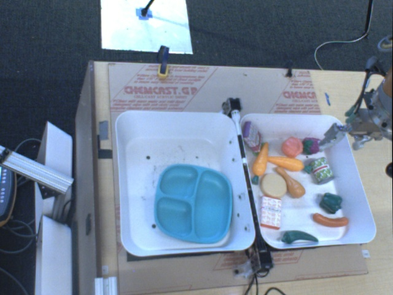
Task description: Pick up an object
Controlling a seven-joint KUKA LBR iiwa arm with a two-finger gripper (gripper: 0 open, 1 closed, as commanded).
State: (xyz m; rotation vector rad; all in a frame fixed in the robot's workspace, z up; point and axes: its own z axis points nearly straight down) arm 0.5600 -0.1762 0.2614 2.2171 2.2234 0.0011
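The right bin (362, 192) holds several toy foods: a pink round fruit (292, 146), a purple and green piece (311, 145), two orange carrots (261, 158) (285, 163), a green can (320, 169), a tan disc (274, 185), a brown drumstick (293, 186), a green pepper (331, 202), an orange sausage (330, 220), a red and white packet (271, 212), a dark green chili (299, 237) and a purple item (250, 131). My gripper (342, 137) hangs over the bin's upper right corner, just right of the purple and green piece. Nothing shows in its grasp.
The left bin (132, 165) carries a blue divided plate (193, 204). A black divider rail (244, 165) runs between the bins. The arm's body (374, 112) enters from the right edge. A white sheet (146, 17) lies on the dark floor beyond the bench.
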